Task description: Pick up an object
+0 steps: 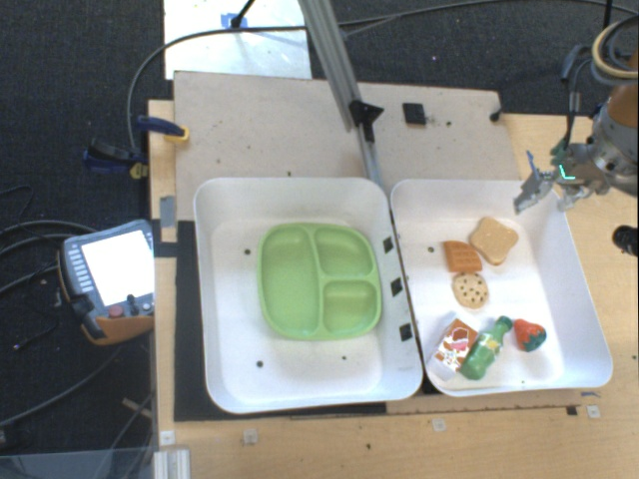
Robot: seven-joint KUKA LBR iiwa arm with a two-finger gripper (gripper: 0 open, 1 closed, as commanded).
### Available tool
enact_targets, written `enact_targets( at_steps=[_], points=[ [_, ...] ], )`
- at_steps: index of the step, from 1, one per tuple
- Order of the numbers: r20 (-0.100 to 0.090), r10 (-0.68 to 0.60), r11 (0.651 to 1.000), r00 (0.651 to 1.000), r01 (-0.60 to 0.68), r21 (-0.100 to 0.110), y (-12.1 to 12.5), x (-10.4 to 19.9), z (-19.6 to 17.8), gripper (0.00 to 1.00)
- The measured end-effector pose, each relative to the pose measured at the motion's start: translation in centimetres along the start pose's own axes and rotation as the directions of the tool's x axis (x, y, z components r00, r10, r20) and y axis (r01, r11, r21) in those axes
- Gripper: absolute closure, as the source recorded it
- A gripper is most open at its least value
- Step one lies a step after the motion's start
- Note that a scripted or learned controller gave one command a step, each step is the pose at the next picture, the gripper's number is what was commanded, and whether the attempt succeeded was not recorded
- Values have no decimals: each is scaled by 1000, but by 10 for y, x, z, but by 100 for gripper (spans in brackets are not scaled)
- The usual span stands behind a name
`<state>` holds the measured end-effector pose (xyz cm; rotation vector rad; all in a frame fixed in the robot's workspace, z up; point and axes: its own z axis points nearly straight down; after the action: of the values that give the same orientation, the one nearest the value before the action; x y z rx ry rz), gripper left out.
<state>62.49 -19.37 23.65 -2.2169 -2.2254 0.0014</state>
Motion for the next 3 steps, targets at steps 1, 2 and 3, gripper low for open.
enact_targets(
  at_steps=[1,2,3],
  points=[
    [1,-1,1000,1000,1,-3,1,0,-2,0],
    [1,1,1000,1000,-1,-2,2,1,39,0],
    [1,-3,1000,1000,3,-3,12,1,84,0]
  ],
)
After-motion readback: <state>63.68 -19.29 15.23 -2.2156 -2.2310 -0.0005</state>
